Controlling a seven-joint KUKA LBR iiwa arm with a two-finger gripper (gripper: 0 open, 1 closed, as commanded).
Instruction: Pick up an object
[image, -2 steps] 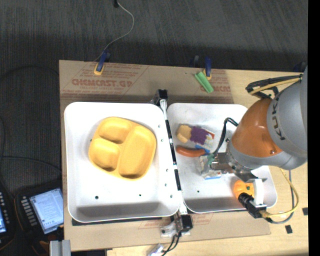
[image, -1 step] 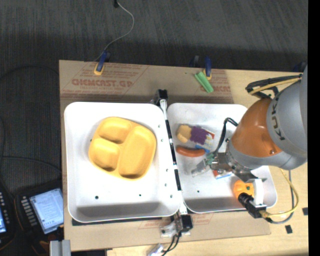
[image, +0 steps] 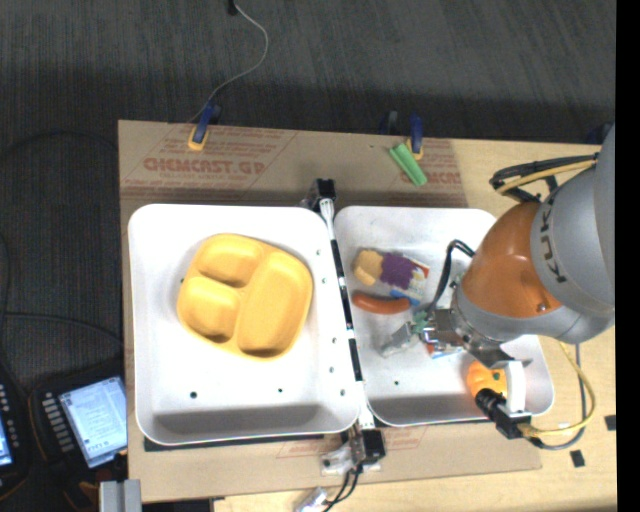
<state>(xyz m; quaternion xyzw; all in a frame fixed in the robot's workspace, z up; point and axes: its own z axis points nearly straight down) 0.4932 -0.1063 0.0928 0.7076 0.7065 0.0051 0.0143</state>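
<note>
The right bin (image: 400, 400) holds several small objects. A yellow and purple toy (image: 386, 268) lies near its far left, with a red-orange sausage-shaped piece (image: 372, 302) just in front of it. An orange object (image: 484, 380) lies at the near right, partly under the arm. My gripper (image: 408, 332) is low inside this bin, right of and just in front of the red-orange piece. The orange wrist band (image: 505, 280) and grey arm hide the bin's right part. I see nothing clearly held.
The left bin (image: 160, 400) holds a large yellow divided dish (image: 245, 293). A green marker (image: 408, 163) and blue clips (image: 205, 125) lie on the cardboard behind the bins. Cables trail at the right edge. A tablet (image: 92, 418) lies on the floor at the left.
</note>
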